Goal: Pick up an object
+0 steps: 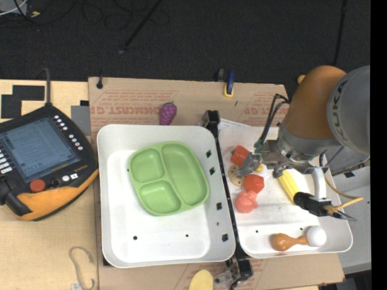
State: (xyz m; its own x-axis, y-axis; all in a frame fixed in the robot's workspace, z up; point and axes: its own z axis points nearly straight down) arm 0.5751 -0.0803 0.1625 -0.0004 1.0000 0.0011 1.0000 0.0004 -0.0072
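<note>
Claw [253,164] hangs low in our right bin [338,246], grip state we cannot tell, red block [254,183] just beneath it; we judge descent-and-close comes next.

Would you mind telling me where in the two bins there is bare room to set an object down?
Left bin: bare floor along the front, below the green divided plate, and a narrower strip on its left. Right bin: crowded around the gripper with red pieces and yellow tool; a small patch lies before the pink piece.
</note>
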